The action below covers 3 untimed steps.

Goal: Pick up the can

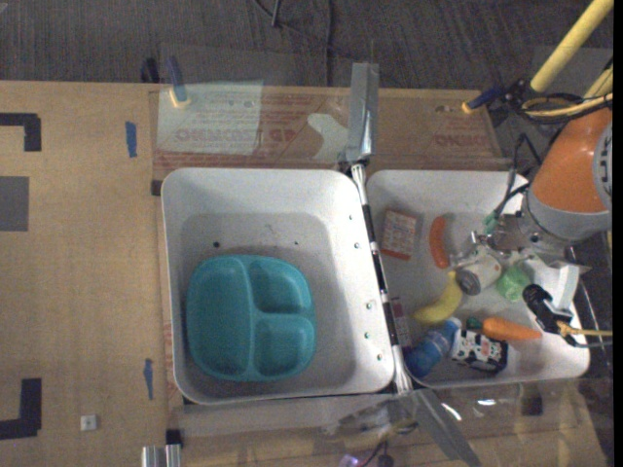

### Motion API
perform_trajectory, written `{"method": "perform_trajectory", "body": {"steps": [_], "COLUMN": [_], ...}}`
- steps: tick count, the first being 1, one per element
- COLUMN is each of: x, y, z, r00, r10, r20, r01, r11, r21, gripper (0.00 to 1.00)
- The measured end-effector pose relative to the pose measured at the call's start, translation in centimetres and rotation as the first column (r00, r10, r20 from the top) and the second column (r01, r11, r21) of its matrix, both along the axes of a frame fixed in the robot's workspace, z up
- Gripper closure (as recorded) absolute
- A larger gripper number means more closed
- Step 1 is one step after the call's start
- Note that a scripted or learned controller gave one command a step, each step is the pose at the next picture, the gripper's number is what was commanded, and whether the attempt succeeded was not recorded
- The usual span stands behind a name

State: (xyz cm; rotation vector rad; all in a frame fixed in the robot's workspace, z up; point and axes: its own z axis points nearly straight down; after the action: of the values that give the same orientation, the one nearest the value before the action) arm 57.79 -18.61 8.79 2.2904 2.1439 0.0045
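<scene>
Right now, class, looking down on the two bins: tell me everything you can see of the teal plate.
The teal plate is a rounded-corner tray, plastic by its look, moulded into three compartments: one long one on the view's left and two smaller ones on the right. All three look empty. It lies flat, face up, on the floor of the left bin, towards the near left corner. Nothing else touches it.
</scene>
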Motion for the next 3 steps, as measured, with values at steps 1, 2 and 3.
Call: {"method": "perform_trajectory", "body": {"steps": [1, 2, 3], "x": [0.1, 0.0, -0.8], "y": [-0.5, -0.5, -1.9], "z": [1.2, 1.2, 0.0], "r00": [1.000, 1.000, 0.999], "r10": [-0.006, -0.007, -0.035], "r20": [0.005, 0.005, 0.000], "r01": [0.006, 0.007, 0.035], "r11": [1.000, 1.000, 0.999], "r21": [-0.005, -0.005, 0.004], "gripper": [1.00, 0.00, 0.00]}}
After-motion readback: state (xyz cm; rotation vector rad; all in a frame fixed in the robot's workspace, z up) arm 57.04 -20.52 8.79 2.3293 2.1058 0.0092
